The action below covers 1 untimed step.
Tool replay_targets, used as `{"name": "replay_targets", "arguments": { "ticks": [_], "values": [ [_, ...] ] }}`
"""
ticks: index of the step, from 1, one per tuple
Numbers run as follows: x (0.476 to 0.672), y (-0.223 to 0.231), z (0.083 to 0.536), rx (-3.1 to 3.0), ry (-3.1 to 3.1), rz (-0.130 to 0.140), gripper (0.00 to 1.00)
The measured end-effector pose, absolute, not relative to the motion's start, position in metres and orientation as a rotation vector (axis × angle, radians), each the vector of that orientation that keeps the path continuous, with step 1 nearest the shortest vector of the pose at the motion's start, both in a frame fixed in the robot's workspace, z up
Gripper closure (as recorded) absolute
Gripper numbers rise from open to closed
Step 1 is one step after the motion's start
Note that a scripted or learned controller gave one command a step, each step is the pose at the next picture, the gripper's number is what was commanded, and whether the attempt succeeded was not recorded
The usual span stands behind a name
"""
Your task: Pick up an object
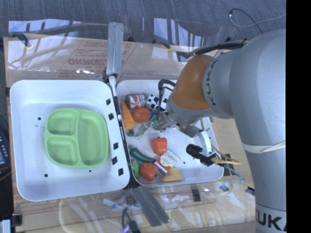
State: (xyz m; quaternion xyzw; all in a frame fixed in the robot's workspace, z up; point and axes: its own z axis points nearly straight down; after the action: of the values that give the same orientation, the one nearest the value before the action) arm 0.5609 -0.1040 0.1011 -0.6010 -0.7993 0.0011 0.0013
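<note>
In right bin — arm bent low, tool beside tomato; grip state unclear.

Light was even and fairly bright, with glare streaking the clear plastic sheet behind the bins. Shadows were soft; the whole picture was slightly blurred.

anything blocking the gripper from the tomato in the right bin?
Nothing visible. The gripper is low in the right bin, just right of the tomato, with no item between them. The carrot lies on the tomato's far left side and could crowd a grasp.
</note>
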Motion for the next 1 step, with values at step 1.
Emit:
{"name": "replay_targets", "arguments": {
  "ticks": [1],
  "values": [
    [0.5216,-0.1317,0.0908,-1.936,-2.47,0.004,0.0]
  ]
}}
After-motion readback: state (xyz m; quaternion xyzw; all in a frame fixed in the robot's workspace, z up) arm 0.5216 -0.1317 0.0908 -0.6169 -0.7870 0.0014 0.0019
